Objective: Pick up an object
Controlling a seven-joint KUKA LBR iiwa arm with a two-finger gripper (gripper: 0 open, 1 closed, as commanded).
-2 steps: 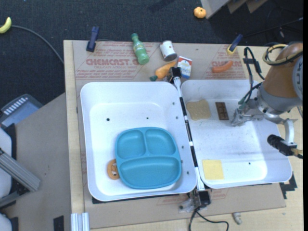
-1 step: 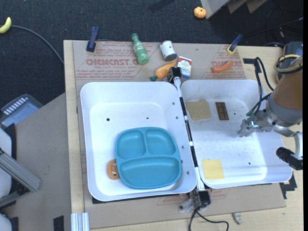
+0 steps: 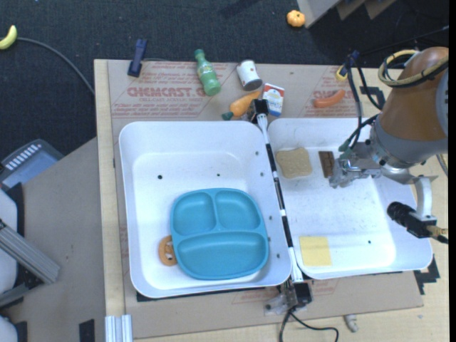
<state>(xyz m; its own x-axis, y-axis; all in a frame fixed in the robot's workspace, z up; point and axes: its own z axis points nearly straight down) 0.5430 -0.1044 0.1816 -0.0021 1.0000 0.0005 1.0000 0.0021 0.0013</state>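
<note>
Near right bin: A flat yellow square pad (image 3: pixel 315 251) lay close to the near wall of the right white bin (image 3: pixel 399 262). I judged it the easiest pick, with bare floor on its other three sides.
Near left bin: A blue three-compartment plastic plate (image 3: pixel 219 232) took up the near half of the left white bin (image 3: pixel 142 191). A small brown pretzel-shaped piece (image 3: pixel 167 251) was tucked against the plate's left rim, too crowded there for a clean approach, I thought.
Divider: The two bin walls met down the middle, so I reckoned anything lying near them would be awkward to close on.
Arm: The grey arm with the orange band (image 3: pixel 420 105) reached in from the right and hung low over the far half of the right bin, which I read as a descent toward a pick.
Fingers: The fingers (image 3: pixel 340 175) sat just beside a small dark brown block (image 3: pixel 326 164). I could not tell whether they were wide or narrow, and I saw nothing held between them.
Likely target: The brown block, with a tan square sponge-like pad (image 3: pixel 293 162) just left of it. The two were close enough that I expected one might get nudged.
Far worktop: Past the bins, a green plastic bottle (image 3: pixel 208 73), a small white can (image 3: pixel 249 75) and an orange carrot-shaped toy (image 3: pixel 242 105) lay on the worktop (image 3: pixel 164 91), out of the arm's way.
</note>
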